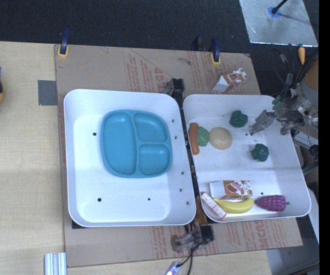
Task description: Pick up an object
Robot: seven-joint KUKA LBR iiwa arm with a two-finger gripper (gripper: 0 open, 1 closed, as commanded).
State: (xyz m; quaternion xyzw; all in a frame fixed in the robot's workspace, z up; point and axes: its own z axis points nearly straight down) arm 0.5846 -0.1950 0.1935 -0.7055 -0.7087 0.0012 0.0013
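So far, we judge the task barely begun: nothing has been lifted, and every candidate object lies on the floor of the right bin (295, 153). We see the gripper (261, 122) reaching in over that bin's far right part, its fingers spread apart with nothing between them. It seems to hang above the bin floor, though from this slanted view we cannot tell how high.

Just beyond the fingertips, toward the bin's middle, sits one dark green broccoli piece (238, 118); it is near them but apart. A second green piece (259, 152) lies nearer the camera than the fingers, also close and untouched. Further out from the fingers, toward the left bin, we see a pale round ball (220, 138), a small green item (203, 137) touching it, and an orange carrot (193, 138) along the bin's left wall. Well away from the fingers, along the near wall, rest a printed box (230, 188), a banana (234, 205) and a purple grape bunch (270, 203).

The left bin (79, 171) holds a blue divided plate (135, 142), well apart from the gripper.

What is left, as we read it, is the whole pick: choose an object, most plausibly one of the two green pieces, line up, descend, close and lift.
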